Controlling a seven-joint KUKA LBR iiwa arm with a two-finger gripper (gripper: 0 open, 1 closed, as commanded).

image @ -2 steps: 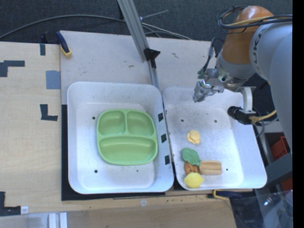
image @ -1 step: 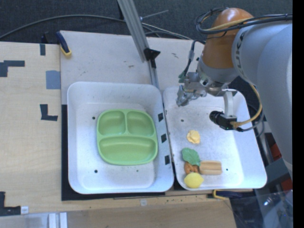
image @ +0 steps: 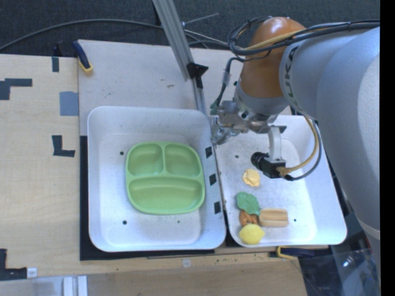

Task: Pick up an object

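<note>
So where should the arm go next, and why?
Probably slide the tool a little toward the near edge, over the pale yellow piece. The tool hangs at the far left corner of the right bin, by the divider, and the small items lie nearer the front; that piece is the closest.

right bin (image: 334, 218): far wall behind arm (image: 336, 73) | orange piece (image: 246, 218): partly under green leaf (image: 248, 201)
</note>
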